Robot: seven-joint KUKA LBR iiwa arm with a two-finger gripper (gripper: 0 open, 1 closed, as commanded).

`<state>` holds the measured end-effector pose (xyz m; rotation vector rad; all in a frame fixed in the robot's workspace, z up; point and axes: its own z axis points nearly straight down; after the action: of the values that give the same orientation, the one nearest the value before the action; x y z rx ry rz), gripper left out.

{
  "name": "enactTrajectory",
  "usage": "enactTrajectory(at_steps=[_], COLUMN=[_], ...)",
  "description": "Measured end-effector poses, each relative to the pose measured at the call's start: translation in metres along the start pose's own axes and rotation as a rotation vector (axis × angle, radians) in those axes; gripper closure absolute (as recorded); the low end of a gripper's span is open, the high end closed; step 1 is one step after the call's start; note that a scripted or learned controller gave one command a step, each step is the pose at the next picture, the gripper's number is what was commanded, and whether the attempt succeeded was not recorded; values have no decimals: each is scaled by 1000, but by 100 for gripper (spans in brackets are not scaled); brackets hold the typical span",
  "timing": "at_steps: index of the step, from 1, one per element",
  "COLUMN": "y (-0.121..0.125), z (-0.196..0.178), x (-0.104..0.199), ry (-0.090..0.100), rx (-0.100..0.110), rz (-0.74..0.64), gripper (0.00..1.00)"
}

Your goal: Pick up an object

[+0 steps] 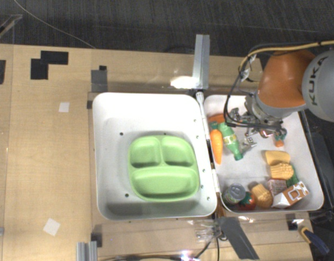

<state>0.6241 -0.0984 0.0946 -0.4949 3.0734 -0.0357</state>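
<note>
Gripper hovers mid-right, grip state unclear; green bottle looks light, slippery: take its middle.

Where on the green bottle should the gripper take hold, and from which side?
Grip the green bottle across its mid-body, coming straight down. It lies flat and slanted, with the carrot close along one side, so the fingers should probably straddle its narrow width, staying off the carrot.

The arm hangs over the right bin, beside a green bottle and carrot.
</note>
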Motion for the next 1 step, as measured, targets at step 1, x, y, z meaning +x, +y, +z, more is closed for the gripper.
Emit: enactTrajectory(at_steps=[1], y=[5], z=[2], x=[63], ry=[7], rx=[-20], rz=[-148], gripper=[0])
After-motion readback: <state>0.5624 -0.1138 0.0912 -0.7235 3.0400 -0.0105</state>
